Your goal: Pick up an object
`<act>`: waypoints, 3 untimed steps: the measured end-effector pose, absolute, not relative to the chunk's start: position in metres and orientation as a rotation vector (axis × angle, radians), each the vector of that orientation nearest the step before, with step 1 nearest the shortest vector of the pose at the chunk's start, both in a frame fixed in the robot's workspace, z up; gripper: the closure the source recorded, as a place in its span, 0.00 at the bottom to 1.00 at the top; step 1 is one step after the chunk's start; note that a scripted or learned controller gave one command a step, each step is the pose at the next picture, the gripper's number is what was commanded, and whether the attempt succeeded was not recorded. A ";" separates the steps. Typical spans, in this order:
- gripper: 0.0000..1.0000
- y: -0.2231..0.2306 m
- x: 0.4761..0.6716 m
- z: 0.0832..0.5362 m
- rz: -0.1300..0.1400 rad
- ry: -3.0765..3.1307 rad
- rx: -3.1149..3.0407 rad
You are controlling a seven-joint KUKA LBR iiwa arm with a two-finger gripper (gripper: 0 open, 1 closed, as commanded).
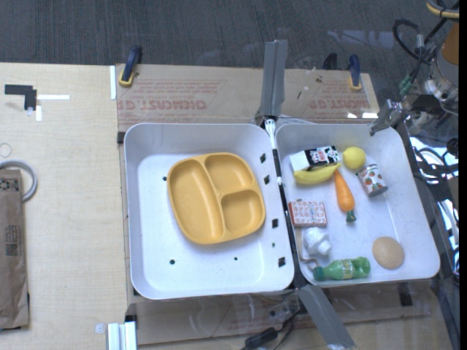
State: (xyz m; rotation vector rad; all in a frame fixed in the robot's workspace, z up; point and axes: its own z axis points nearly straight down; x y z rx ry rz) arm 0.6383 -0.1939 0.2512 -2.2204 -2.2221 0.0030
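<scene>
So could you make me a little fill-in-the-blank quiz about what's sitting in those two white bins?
1. The yellow divided plate lies in the ____ bin.
2. The orange carrot lies just below the yellow ____.
3. The green bottle lies on its side near the right bin's ____ edge.
4. The plate has ____ compartments.

Missing words: left; banana; bottom; three
</scene>
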 end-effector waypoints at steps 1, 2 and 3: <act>0.00 -0.223 0.625 0.203 0.004 -2.132 -2.307; 0.00 -0.185 0.609 0.093 -0.001 -2.356 -2.081; 0.00 -0.168 0.576 0.092 0.001 -2.411 -2.015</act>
